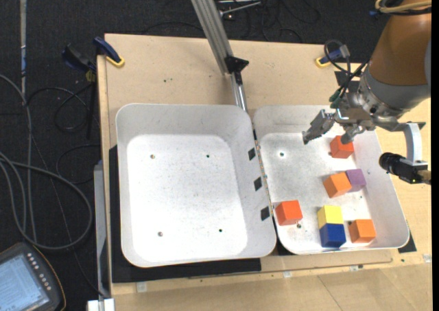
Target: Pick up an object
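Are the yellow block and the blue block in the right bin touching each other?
Touching. The camera view shows the yellow block pressed edge to edge against the blue block, with no white bin floor between them.

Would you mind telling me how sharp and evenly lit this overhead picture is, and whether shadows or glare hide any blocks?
Camera view: lighting is soft and even, with no harsh glare on the white bins; the blocks, such as the blue block, look reasonably sharp with only faint shadows; the gripper is slightly blurred and partly covers the red block; the floor around the bench is dark.
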